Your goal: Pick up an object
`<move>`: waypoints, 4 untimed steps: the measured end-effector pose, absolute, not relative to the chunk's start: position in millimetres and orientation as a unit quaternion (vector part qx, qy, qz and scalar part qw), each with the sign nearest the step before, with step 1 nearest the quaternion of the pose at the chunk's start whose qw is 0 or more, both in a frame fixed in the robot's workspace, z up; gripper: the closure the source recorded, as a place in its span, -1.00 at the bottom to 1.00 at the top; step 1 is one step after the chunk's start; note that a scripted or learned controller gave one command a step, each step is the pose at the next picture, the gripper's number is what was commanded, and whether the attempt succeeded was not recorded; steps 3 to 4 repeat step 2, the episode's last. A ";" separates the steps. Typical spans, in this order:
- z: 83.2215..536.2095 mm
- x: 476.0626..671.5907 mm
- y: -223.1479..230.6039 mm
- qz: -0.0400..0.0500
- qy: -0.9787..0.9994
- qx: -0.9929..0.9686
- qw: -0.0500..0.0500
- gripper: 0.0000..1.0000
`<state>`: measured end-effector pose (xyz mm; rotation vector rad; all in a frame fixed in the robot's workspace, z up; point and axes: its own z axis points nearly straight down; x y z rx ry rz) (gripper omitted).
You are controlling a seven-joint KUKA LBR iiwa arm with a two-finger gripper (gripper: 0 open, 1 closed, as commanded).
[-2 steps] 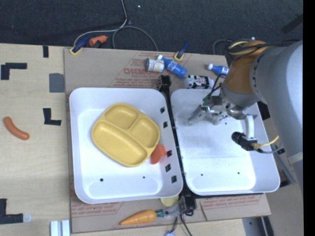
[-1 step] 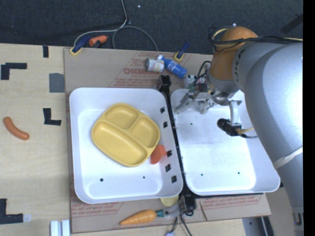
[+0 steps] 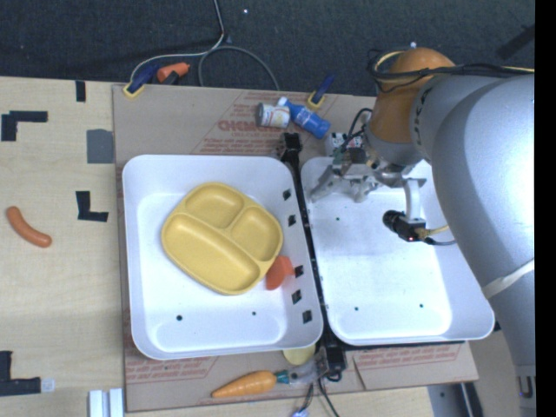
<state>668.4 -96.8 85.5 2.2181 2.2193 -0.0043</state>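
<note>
Reaching in from the right, arm (image 3: 486, 172) bent low, end effector (image 3: 347, 176) over right bin (image 3: 391, 320), grip state unclear.

The grey arm (image 3: 486, 172) reaches in from the right, its orange band (image 3: 404, 94) at the far side, with the gripper (image 3: 360, 176) pointing left.

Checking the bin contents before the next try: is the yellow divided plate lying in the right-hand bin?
No, the yellow divided plate lies in the left bin, with a small orange piece at its edge.
</note>
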 end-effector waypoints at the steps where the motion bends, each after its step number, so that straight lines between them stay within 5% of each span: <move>1: 86.4 634.7 -94.6 0.001 0.707 0.707 0.002 -1.00; 2: 85.4 670.1 -108.5 0.001 0.708 0.706 0.001 -1.00; 4: 85.4 670.1 -108.5 0.001 0.708 0.706 0.001 -1.00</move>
